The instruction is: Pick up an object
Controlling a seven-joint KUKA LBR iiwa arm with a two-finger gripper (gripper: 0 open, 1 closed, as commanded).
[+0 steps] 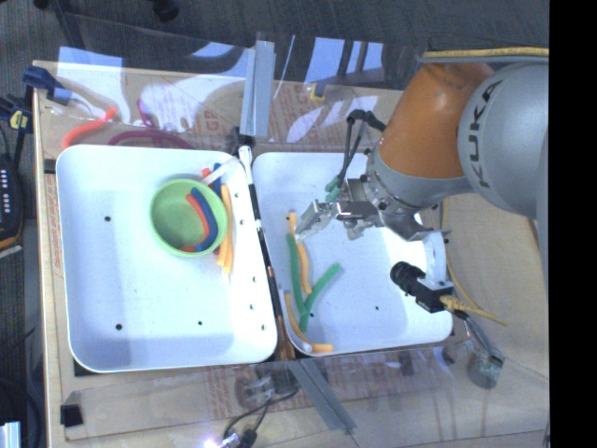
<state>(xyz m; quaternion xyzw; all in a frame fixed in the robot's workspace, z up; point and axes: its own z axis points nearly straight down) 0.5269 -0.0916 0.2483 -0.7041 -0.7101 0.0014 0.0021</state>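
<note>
The camera view looks down on a wooden tabletop (522, 250) carrying two shallow white bins side by side, with dark carpet beyond its far edge and the base of a chair on that carpet. The left bin (112, 297) holds a green bowl (177, 217) with red and blue curved pieces inside it and orange sticks along its right side. The right bin (373, 320) is the landmark: in its left half lie two green sticks (300, 264), one upright, one slanting toward the middle, with orange sticks (297, 317) running along the bin's left wall and down to its near corner. The grey arm with its orange band reaches in over the bin's far right part. The hand (322, 215) hangs over the bin's upper middle, just above and right of the green sticks, fingers spread, with nothing between them.
</note>
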